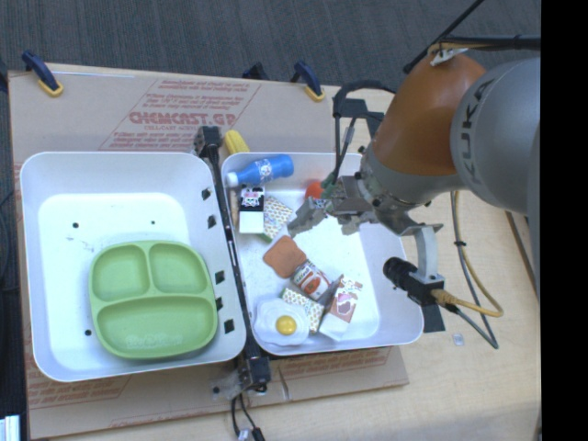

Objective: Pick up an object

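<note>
My gripper (310, 211) hangs over the upper middle of the right bin (397, 315), below the orange band of the arm. Just under it to the left lie a patterned packet (276, 217) and a black-and-white carton (251, 208). A small orange-red piece (314, 189) peeks out beside the wrist. A brown patty (283, 255) lies below the gripper, apart from it. Further down are a small can (312, 281), a fried egg (286, 324) and a red-and-white packet (346, 301). A blue bottle (266, 168) lies at the bin's top. Nothing is seen held.
The left bin (55, 191) holds a green divided plate (152, 297). A black divider (220, 228) runs between the bins. Cardboard (138, 99) lies beyond them, with a yellow item (236, 141) at its edge. Cables and a black fitting (413, 283) hang by the right bin's right wall.
</note>
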`<action>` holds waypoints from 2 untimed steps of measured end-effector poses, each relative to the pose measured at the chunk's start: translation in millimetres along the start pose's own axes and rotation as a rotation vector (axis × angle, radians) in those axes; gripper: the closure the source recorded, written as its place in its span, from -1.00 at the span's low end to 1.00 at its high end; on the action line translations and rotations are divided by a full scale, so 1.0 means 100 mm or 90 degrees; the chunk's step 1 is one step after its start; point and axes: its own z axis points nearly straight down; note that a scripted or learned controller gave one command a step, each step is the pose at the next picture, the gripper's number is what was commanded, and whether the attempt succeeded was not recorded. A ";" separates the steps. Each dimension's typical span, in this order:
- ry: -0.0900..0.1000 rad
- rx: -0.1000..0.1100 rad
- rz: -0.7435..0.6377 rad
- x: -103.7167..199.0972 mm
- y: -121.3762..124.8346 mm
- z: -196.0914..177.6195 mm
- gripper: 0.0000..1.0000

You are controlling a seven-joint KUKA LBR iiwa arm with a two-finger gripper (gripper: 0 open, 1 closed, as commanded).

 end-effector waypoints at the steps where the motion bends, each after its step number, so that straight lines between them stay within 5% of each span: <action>1: 0.000 0.003 0.000 -0.26 0.44 1.16 -1.00; 2: 0.000 0.001 0.000 -0.26 -0.22 1.55 -1.00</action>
